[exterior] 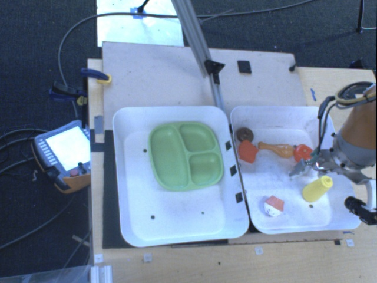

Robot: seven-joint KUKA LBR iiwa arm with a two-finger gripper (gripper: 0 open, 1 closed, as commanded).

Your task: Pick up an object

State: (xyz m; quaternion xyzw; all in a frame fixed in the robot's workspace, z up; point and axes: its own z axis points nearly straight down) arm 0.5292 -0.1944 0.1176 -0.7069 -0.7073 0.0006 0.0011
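Observation:
My gripper (pixel 301 168) hangs low in the right bin (pixel 277 118), on the arm that reaches in from the right. It sits just below the red end (pixel 303 152) of an orange spoon-like toy (pixel 277 150) and just above-left of a yellow bottle (pixel 317 189) lying on its side. I see nothing held in it. A red block (pixel 248 152), a brown round piece (pixel 244 135) and a small red-and-white object (pixel 273 206) also lie in this bin.
The left bin (pixel 132 217) holds a green divided plate (pixel 186 155). A grey pole (pixel 194 31) slants down to the divider between the bins. A handheld screen unit (pixel 63 155) lies off the bench at the left.

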